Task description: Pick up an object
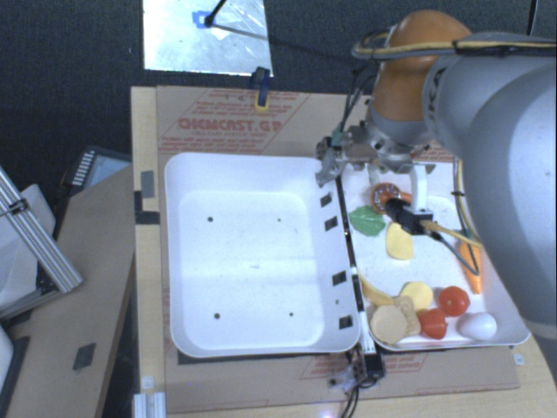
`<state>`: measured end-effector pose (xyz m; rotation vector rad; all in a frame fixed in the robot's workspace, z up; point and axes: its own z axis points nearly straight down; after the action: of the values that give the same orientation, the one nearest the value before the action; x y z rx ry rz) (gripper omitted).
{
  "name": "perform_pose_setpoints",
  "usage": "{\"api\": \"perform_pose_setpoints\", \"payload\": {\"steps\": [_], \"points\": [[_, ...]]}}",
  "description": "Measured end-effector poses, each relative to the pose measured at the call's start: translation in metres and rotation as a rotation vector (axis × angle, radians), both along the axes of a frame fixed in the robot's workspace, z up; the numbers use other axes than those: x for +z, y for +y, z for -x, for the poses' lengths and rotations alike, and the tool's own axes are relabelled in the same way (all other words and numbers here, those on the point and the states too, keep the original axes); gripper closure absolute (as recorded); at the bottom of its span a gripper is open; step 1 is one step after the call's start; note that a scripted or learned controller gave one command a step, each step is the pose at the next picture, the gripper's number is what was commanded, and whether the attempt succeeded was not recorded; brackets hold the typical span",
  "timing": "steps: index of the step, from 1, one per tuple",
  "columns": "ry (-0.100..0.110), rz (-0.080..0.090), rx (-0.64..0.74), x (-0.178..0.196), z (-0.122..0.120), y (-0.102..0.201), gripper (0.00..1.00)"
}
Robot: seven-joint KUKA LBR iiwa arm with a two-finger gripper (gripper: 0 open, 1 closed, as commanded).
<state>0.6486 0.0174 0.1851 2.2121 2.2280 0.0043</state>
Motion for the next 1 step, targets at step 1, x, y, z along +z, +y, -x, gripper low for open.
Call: {"api": "perform_pose_setpoints", "payload": {"steps": [1], "points": [[-0.001,0.0,-0.002,0.0002,-0.0211,0.0255,0.0]]}}
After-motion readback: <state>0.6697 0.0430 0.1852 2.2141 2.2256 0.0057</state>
